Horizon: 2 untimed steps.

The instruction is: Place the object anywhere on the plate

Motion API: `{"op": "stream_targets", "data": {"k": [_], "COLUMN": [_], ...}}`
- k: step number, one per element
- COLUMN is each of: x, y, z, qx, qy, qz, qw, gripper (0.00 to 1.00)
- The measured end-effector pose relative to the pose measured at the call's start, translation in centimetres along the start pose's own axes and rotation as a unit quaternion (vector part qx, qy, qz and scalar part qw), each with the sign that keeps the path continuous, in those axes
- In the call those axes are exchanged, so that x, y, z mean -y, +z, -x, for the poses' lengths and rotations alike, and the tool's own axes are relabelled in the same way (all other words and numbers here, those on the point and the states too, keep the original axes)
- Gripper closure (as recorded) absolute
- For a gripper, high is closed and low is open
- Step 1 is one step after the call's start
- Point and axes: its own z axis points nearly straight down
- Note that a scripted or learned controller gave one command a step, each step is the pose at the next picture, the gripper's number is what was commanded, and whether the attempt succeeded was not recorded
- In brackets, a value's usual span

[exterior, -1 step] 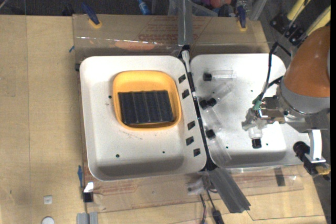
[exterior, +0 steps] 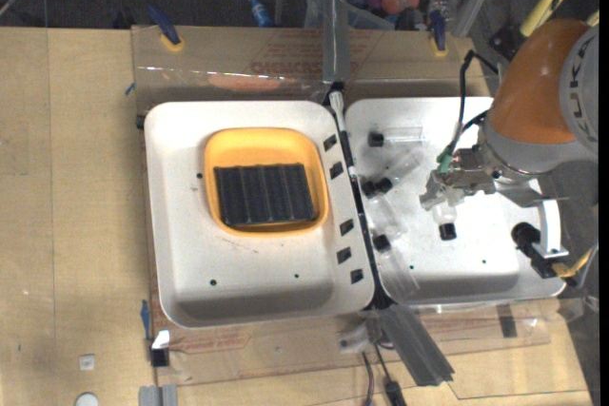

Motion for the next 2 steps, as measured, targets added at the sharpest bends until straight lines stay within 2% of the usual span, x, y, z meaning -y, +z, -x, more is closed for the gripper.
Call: {"op": "stream_targets", "data": {"k": [1, 2], "x": [-5.6, -9.4], "y": [0.0, -0.7], "z": [-0.6, -2.4], "qx": [0.0, 0.0], "qy": [-0.033, -0.108], "qz": [0.0, 0.001], "qw": [0.9995, 0.9942], "gripper": [1.0, 1.0]}}
